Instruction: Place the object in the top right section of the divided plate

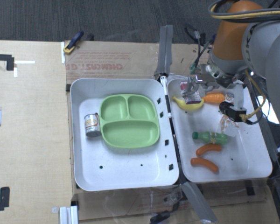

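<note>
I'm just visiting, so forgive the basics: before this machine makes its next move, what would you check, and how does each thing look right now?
1. Green divided plate sits flat in the left bin: ok.
2. Its top right section holds nothing: ok.
3. Can stands beside the plate, off it: ok.
4. Claw sits over the banana in the right bin: ok.
5. Claw grips something: cannot tell.

The light is bright and even, and seems to come from above. The two white bins [84,139] shine the most, and their floors look a bit washed out. Shadows are soft and small, just under the green plate [129,121] and the can [91,125]. The picture is a little grainy. The arm [242,27] looks slightly blurry.
</note>
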